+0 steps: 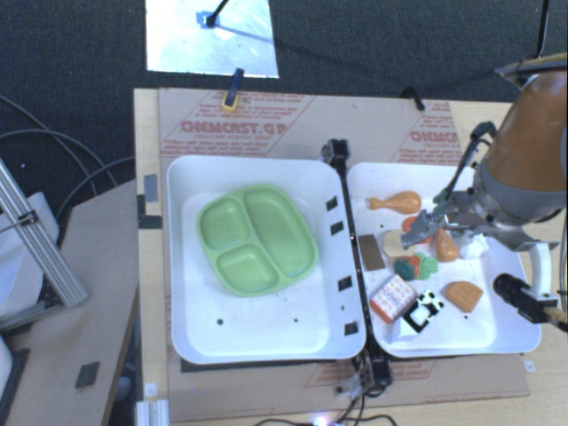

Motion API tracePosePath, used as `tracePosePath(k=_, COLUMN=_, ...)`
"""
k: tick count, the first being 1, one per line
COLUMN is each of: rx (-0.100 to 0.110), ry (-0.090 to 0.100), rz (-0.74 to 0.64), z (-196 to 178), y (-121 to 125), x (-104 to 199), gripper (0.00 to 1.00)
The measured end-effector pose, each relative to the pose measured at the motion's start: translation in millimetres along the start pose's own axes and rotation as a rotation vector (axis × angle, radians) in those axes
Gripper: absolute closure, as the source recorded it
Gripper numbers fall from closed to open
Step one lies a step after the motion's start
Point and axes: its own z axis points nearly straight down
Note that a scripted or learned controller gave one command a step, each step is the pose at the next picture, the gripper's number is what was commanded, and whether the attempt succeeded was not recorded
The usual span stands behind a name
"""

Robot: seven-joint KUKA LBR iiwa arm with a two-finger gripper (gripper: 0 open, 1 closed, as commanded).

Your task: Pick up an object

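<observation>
Where the frame's lower edge meets the bench, 2 shallow white bins sit side by side: the left bin [191, 327] holds a green divided plate [257, 238] with 3 compartments, and the right bin [497, 331] holds the loose objects any pick would come from. Nearest in that right bin lie a black-and-white piece [425, 311] and, touching it on its left, a red-and-white box [392, 297]; a tan wedge like a slice of bread [463, 295] lies just to the right of them. A little farther up are a green-and-orange cluster [414, 266], a brown flat block [372, 252] near the divider, and an orange piece [445, 247]. Farther still, a toy drumstick [398, 203] lies toward the bin's upper part.

The gripper [429, 227] reaches in from the right of the frame and sits low among these things, close beside the orange piece and a small red item [410, 224]. Whether its jaws are apart or together cannot be told from this angle, and nothing is plainly seen between them.

As a judgement, the task is at the approach or grasp stage: the arm is down over the cluttered bin, but no object is visibly lifted clear. Securing 1 item and raising it is what is left.
</observation>
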Motion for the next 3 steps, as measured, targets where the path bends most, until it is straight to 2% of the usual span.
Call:
tracePosePath(k=1, rx=0.014, ry=0.003, rz=0.001, z=74, y=-17, x=25, gripper=0.00)
tracePosePath(k=2, rx=-0.002, ry=0.002, rz=-0.003, z=-18, y=-20, x=35, gripper=0.00)
tracePosePath(k=3, rx=0.004, ry=0.002, rz=-0.003, z=-41, y=-21, x=52, gripper=0.00)
